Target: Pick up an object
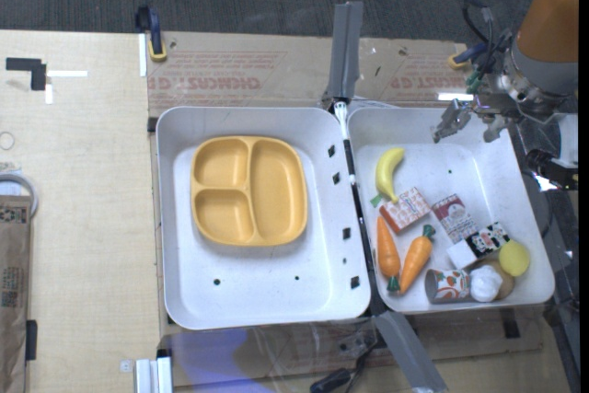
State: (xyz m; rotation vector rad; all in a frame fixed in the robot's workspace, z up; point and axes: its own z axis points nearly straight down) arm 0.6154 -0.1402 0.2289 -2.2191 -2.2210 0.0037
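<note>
Overhead view of your bench, with two shallow white bins side by side. The left bin point(179, 290) carries a yellow three-compartment plate point(249, 190), lying flat toward its upper middle. The right bin point(502, 166) carries all the loose objects, gathered in its lower half.

Your arm point(552, 14) enters from the right, and its gripper point(471, 122) hangs over the upper right part of the right bin, near the far rim. You see two dark fingers point(448, 122) spread apart with bare bin floor between them, so the pincer stands wide and holds nothing.

Relative to the gripper, every candidate object lies lower in the view and mostly to the left:
- a banana point(389, 173), nearest the gripper, down and to the left, upright along the bin's left side;
- a red-and-white carton point(405, 210) just below the banana, and a second small carton point(454, 218) to its right, almost straight below the gripper;
- two carrots point(387, 246) and point(416, 259), side by side beneath the first carton, their green tops pointing up;
- a black-and-white box point(488, 240), a yellow ball point(513, 259), a white ball point(484, 284) and a small can point(446, 286) on its side, clustered in the lower right corner, well apart from the gripper.
</note>
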